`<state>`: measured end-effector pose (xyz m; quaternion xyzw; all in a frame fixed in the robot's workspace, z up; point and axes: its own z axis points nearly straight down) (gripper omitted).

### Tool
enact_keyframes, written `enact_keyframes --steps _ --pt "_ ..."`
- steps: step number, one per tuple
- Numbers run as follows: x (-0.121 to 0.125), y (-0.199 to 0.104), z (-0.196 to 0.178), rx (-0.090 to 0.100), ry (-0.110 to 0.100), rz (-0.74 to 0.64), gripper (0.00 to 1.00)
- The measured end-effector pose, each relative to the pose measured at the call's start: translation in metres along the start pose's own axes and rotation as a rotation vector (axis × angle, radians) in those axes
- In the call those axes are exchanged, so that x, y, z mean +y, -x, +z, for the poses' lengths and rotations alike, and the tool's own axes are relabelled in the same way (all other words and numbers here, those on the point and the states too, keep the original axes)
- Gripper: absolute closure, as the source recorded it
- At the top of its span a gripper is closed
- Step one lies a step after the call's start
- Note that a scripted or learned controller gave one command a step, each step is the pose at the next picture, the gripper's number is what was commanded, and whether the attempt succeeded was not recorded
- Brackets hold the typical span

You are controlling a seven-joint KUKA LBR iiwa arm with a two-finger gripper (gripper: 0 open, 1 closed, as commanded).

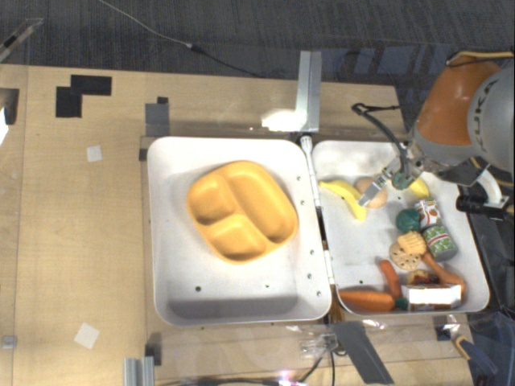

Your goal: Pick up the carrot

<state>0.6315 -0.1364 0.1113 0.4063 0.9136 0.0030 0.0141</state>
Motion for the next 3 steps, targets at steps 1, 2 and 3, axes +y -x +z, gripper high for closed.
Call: enact_keyframes --steps 1,2,3 --pt "0.029 -0.009 -0.088 0.012 -0.010 0.277 0.00" --pt "0.011 -0.047 0.007 0.004 -0.001 0.143 0.00" --pt "0.008 -0.035 0.013 0.000 0.001 0.029 0.00"
